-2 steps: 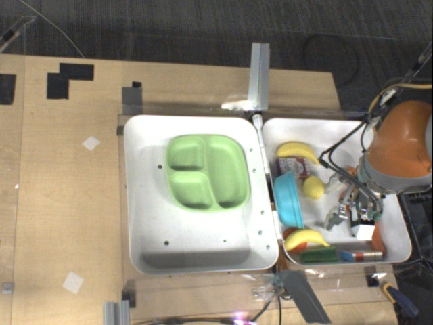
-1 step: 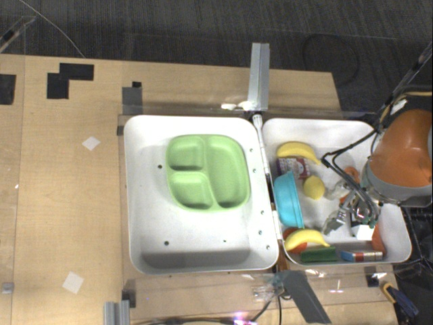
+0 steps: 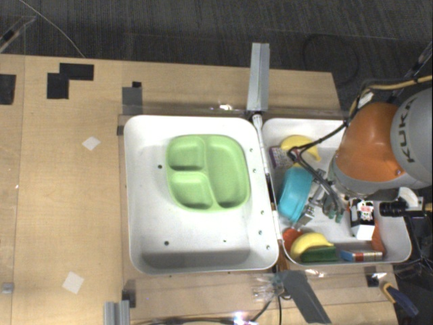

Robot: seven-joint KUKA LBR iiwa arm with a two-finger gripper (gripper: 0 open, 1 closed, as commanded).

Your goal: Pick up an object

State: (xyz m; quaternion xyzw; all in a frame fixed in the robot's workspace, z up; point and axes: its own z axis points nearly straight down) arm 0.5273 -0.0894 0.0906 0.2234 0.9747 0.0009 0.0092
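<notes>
The blue cup (image 3: 293,193) lies tipped, long axis running near to far; the pincer (image 3: 316,205) beside it, grip unreadable.

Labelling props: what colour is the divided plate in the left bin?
Light green plate, camera view.

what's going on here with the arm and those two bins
A grey and orange KUKA arm reaches into the right bin, its gripper down beside a blue cup-like object. Whether it holds anything is unclear. That bin also holds yellow pieces and other small items. The left bin holds a green divided plate, untouched.
</notes>
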